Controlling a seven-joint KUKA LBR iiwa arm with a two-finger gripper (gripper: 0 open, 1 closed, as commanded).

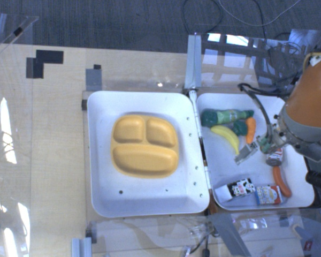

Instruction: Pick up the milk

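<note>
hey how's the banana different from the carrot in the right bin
The banana is yellow and curved; the carrot is orange and straight. The banana looks longer and lies slantwise, while the carrot lies nearly up-and-down in the view. Both rest in the right bin below the green bottle.

Arm (pixel 310 103): enters from the right edge, grey body with the broad orange band uppermost.
Wrist: angled down and leftward.
Tool (pixel 248 152): at the arm's low left end, tilted; too small to read finger spacing.

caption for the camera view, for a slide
Gripper hovers over the right bin, milk carton lying untouched near its front edge.
</note>
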